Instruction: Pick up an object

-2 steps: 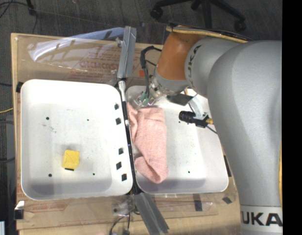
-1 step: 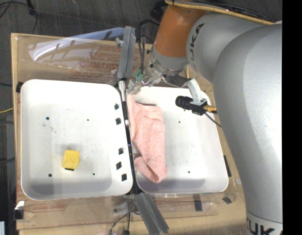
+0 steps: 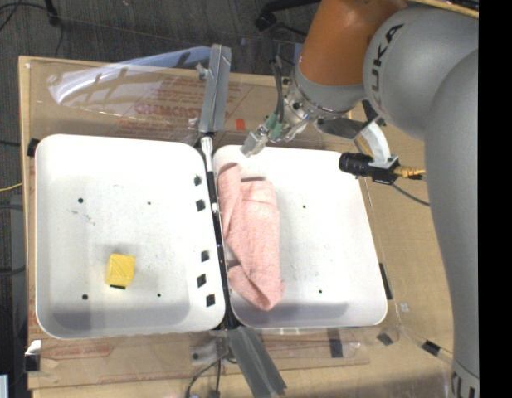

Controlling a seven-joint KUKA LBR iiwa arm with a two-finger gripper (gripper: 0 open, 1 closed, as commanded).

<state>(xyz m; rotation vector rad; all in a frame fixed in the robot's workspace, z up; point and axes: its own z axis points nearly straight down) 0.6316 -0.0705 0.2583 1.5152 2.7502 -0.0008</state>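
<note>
1. Starting at the left, the left bin (image 3: pixel 114 222) holds 1 small yellow block (image 3: pixel 120 270), sitting near its lower-left corner with bare white floor on every side of it; it lies well apart from the arm.

2. Between the 2 bins runs a grey divider rail (image 3: pixel 212 222), and a clear plastic sheet (image 3: pixel 131 85) lies on the bench beyond the far rim of the left bin.

3. Inside the right bin (image 3: pixel 322 247) a pink cloth (image 3: pixel 251 235) lies bunched in a long roll against the left wall. Its long axis runs from the far rim toward the near rim, roughly parallel to the rail, and its left edge touches or nearly touches that wall.

4. To the right of the cloth the bin floor is bare, so that side gives the open room for a finger; the wall side looks tight.

5. The gripper (image 3: pixel 254 143) hangs just above the far-left corner of the right bin, over the far end of the cloth. The cloth stretches away from it toward the near rim, making it by far the nearer candidate.

6. Whether the fingers are spread or closed, I cannot tell; nothing is visibly held.

7. My judgement: the task is not yet done, and a short descent onto the cloth's far end seems the likeliest move, with the corner wall as the risk.
</note>
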